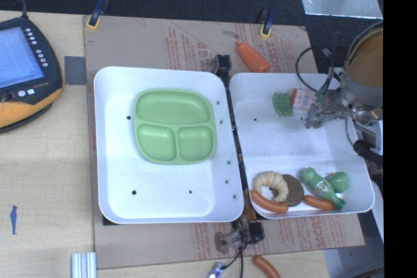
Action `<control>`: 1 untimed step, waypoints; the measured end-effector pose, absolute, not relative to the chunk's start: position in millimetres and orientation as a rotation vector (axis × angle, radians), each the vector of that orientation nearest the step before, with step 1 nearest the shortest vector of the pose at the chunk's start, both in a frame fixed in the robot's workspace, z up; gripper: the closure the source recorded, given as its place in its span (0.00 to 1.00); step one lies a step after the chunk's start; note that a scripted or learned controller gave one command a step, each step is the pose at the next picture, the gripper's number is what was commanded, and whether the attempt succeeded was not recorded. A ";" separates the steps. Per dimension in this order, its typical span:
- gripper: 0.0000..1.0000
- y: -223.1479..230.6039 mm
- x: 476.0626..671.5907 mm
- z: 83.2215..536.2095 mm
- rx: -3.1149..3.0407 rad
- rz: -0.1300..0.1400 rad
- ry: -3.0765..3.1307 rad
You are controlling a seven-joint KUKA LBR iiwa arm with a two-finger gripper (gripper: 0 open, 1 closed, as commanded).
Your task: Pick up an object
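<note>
The right bin (260, 146) holds the loose objects. A green ribbed item (283, 103) and a small white-and-red box (301, 99) lie near its far edge. My gripper (315, 116) hangs low just right of that box, close to it, at the end of the grey arm coming in from the right. Along the bin's front edge sit a cream ring-shaped donut (270, 184), a brown cookie (294, 191), a hot dog (268, 204), a green bottle (320, 184) and an orange sausage (317, 202).
The left bin (117, 166) holds a green divided plate (174, 125). An orange carrot (253, 57) lies on the cardboard behind the bins, and another orange piece (267, 265) in front. A teach pendant (26, 71) rests at far left.
</note>
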State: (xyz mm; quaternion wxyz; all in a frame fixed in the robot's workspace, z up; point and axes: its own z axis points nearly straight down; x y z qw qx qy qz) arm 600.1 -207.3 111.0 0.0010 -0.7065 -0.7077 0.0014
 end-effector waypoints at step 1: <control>1.00 -138.7 592.0 204.9 -2.215 -0.001 -2.228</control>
